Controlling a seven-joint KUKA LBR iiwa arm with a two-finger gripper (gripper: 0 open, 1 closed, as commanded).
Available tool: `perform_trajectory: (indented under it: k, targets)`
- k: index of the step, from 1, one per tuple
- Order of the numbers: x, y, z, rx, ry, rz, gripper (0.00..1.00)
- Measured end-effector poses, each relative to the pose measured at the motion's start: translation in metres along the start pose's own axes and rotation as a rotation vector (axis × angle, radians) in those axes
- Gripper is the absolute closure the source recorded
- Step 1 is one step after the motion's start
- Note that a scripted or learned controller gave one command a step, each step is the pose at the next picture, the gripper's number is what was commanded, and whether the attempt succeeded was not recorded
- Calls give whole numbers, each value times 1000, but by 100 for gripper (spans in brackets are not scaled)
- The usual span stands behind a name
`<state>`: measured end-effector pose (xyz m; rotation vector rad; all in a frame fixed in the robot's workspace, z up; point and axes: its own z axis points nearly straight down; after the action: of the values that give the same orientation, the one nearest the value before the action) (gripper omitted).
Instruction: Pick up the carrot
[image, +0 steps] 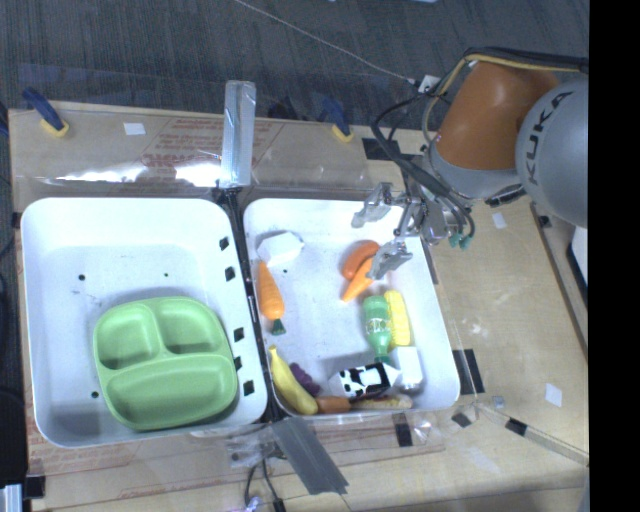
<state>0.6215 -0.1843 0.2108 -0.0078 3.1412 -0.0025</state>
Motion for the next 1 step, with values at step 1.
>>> perform_trajectory:
  k: [1]
  targets:
    - [0, -11, 121, -3, 2, -43, 0]
